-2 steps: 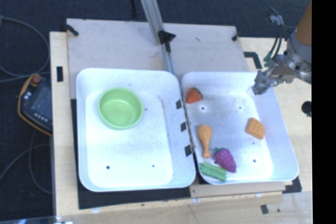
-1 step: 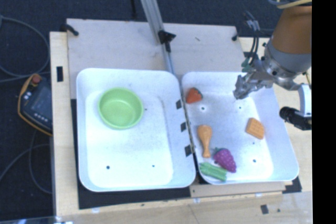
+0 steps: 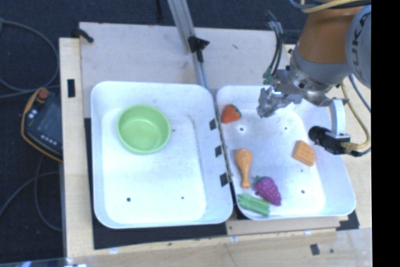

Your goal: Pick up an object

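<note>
White bins sit side by side: the left bin [image 3: 112, 197] holds a green bowl [image 3: 144, 128]. Over the right bin [image 3: 337, 197], the gripper [image 3: 269, 104] hangs above bare floor, nothing visible between its fingers; whether they are parted I cannot tell.

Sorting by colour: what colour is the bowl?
Light green bowl, clearest in the camera view.

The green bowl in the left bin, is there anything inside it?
The green bowl looks empty: its plain green inside shows from this slanted view, with nothing lying in it. It sits in the left bin. The patch of bin floor under the bowl is covered, so that cannot be checked.
</note>
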Controlling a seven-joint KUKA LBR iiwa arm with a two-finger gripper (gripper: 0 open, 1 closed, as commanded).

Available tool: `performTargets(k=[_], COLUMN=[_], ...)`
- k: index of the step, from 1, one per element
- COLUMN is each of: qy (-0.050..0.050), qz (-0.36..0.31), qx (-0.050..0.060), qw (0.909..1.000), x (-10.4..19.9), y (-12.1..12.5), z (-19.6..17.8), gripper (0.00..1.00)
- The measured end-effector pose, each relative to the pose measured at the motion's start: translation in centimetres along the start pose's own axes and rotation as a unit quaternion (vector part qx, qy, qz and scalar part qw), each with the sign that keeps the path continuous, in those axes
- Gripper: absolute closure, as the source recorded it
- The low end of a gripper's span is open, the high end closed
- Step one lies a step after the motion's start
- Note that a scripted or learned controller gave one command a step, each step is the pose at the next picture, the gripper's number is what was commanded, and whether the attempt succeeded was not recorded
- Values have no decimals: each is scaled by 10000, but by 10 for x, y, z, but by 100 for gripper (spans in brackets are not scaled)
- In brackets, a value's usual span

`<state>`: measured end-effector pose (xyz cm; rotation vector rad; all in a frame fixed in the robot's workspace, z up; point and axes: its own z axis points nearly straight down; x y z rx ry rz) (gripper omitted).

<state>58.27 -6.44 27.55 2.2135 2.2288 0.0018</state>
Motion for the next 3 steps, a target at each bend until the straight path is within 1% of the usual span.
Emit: performTargets(k=[1, 2, 3], qy=[5, 2, 3], qz=[-1, 3, -3], qx=[1, 5, -2], qw=[10000, 10000, 10000], x=[48, 92, 144], y=[-6, -20, -20], z=[-4, 1, 3], gripper=[100, 100, 100])
